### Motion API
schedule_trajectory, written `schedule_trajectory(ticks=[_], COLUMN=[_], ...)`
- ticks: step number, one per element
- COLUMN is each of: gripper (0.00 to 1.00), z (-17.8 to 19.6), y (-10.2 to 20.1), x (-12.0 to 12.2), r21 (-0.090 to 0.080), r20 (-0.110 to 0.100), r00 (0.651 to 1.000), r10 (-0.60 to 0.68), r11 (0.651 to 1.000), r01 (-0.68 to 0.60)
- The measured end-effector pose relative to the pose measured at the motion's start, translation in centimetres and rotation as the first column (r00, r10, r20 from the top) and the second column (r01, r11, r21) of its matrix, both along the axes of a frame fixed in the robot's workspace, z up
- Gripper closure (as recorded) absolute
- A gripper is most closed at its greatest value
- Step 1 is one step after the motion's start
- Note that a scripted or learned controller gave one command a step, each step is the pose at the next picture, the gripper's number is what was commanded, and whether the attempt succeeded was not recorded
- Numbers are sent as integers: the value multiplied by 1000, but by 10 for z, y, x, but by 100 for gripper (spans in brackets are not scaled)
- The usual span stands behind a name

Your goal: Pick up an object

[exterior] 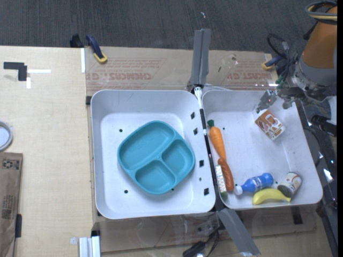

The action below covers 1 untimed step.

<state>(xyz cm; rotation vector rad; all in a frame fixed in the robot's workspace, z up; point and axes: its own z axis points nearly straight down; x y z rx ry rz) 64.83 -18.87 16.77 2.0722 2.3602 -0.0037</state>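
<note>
1. Nearest the camera, the pale wooden table (43, 143) runs along the lower edge, with a brown paper bag (10, 191) lying flat at the far left and part of a clear round lid (4, 137) just above it.
2. Two shallow white bins sit side by side on the table. The left bin (102, 159) holds a blue divided plate (155, 157), tilted slightly, with three compartments.
3. In the right bin (252, 154), along the near wall, lie a yellow banana (270, 197), a small blue-and-white bottle (256, 183) on its side just behind it, and a small can (290, 183) (brown and white label) touching the banana's right end.
4. Against the divider between the bins lies an orange carrot (216, 142), with a sausage-like item (227, 176) below it and a narrow printed packet (220, 179) beside that.
5. Farther back in the right bin, a small orange-and-white snack packet (269, 125) hangs tilted at the tip of the pincer (266, 107). Its top corner meets the fingertips, but whether they actually clamp it, and how wide they are, I cannot tell.
6. The arm (321, 42), orange band visible, comes in from the right above the bin's far corner, with cables around it.
7. Beyond the bins lies a brown cardboard sheet (139, 68) held by blue-and-yellow clamps (96, 50), then dark carpeted floor (134, 9).
</note>
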Motion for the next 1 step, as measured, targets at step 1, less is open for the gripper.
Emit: schedule_trajectory(ticks=[1], gripper=[0], z=[-78], y=[-8], x=[11], r21=[1], r20=[0], r00=[1000], r10=[-12], r11=[1000], r01=[12])
